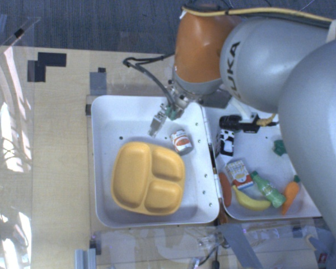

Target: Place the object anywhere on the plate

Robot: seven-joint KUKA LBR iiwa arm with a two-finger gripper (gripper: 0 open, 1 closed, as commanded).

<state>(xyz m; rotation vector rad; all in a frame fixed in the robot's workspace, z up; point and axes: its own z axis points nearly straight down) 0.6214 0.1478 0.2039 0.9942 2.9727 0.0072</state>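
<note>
Above the left bin's (101,167) far half, the gripper (155,126) hangs with nothing seen between its fingers; whether they are spread or closed cannot be told. Just beside it, at about four o'clock, a small can (182,142) lies on its side on the bin floor, apart from the yellow divided plate (148,177), off the plate's one o'clock rim. The can is judged light, rigid and smooth, liable to roll, so it is best gripped across its round body. The plate's three compartments hold nothing. The right bin (257,144) holds a banana (251,201), a green bottle (267,190), a carrot (290,194), a small carton (238,172) and a black-and-white object (228,140).
</note>
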